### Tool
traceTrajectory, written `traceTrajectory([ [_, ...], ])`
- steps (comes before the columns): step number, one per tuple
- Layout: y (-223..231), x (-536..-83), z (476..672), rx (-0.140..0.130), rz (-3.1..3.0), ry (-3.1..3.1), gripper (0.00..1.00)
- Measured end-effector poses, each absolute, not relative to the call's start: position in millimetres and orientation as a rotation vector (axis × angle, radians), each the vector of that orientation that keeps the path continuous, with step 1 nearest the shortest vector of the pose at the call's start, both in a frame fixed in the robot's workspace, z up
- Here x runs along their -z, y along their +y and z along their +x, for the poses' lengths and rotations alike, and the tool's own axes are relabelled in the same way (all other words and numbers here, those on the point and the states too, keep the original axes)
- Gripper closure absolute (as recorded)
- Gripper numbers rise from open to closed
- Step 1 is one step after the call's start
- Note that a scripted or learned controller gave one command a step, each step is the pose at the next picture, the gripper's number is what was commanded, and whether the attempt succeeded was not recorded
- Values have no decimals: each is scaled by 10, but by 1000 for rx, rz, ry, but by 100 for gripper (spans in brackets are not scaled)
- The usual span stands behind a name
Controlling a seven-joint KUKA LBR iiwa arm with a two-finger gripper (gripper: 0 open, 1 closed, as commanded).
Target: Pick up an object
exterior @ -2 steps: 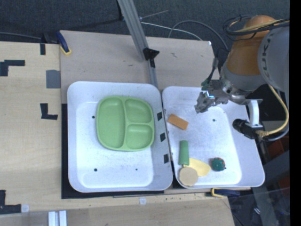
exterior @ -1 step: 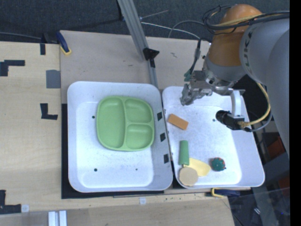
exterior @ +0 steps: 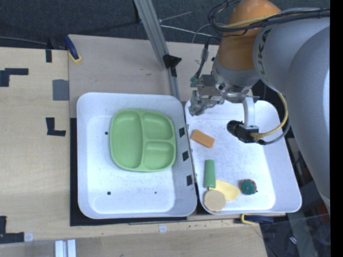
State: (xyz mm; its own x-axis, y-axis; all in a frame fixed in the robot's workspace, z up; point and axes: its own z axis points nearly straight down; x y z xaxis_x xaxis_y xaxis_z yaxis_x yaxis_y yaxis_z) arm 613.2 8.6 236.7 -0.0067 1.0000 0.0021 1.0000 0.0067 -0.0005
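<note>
Bench (exterior: 128, 68) of pale wood carries two shallow white bins side by side; the left bin (exterior: 91, 197) holds a green divided plate (exterior: 143, 140) lying flat toward its far half; the right bin (exterior: 281, 191) holds several small things, any of them a candidate for picking; an orange block (exterior: 202, 138) lies near the bin's left wall, toward the far end; a green cylinder (exterior: 209, 173) lies nearer, its long axis running near to far; at its near end a tan disc (exterior: 215, 200) touches a yellow piece (exterior: 229, 189); a small round green and red object (exterior: 247, 186) sits just right of the yellow piece. The grey arm with its orange band reaches in from the right; its gripper (exterior: 197, 107) hangs over the far left corner of the right bin, beyond the orange block and apart from it; whether its fingers are spread or pressed together cannot be told; nothing is seen between them. A metal pole (exterior: 153, 31) slants across the far side of the bench.
</note>
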Motion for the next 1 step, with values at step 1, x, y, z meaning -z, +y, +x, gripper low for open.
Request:
traceTrajectory([
  [1,670,-2276,6239,0,-2212,-2228,100],
])
